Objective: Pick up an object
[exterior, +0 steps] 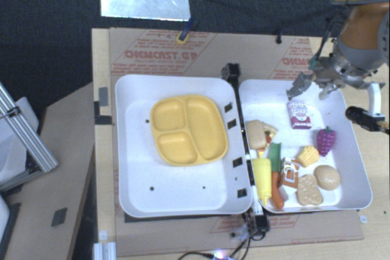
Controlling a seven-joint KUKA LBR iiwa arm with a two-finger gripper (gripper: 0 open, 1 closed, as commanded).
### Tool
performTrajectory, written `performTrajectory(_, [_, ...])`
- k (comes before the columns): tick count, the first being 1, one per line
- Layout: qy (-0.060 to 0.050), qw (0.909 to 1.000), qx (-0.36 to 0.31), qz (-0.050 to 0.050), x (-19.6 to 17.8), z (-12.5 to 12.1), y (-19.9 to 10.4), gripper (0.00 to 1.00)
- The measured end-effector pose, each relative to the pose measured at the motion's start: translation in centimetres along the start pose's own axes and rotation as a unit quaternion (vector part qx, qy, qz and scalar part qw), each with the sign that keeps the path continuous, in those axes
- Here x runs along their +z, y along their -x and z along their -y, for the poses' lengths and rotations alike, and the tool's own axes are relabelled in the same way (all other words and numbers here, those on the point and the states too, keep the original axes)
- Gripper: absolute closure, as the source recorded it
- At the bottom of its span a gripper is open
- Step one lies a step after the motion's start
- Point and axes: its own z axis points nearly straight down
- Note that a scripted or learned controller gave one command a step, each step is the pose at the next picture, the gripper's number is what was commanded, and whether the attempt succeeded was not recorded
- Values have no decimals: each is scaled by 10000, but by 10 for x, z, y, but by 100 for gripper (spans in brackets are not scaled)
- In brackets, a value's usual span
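A: The gripper (312,87) hangs at the right bin's (359,192) upper edge, fingers spread with nothing between them. Nearest is the small pink packet (299,114), just below.

B: Risk?

A: The packet lies flat; I'd guess the fingers could skid off it. The toy food at lower right is crowded and touching.

B: Anything unclear?

A: The arm's upper part is cut off at the frame's right.

One camera sits fixed above the tabletop (79,131), looking down at a slant from a middling distance, far enough to take in both white bins whole. The hand (312,87) enters at the upper right; the right bin (356,182) lies just below it, the left bin (131,192) well off to its left.
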Motion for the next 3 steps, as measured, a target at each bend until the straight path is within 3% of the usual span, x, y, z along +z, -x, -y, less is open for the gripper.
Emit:
performTrajectory(1, [64, 10000, -11, 10, -9, -2, 0, 0])
performTrajectory(3, [60, 10000, -22, 9, 92, -5, -3, 0])
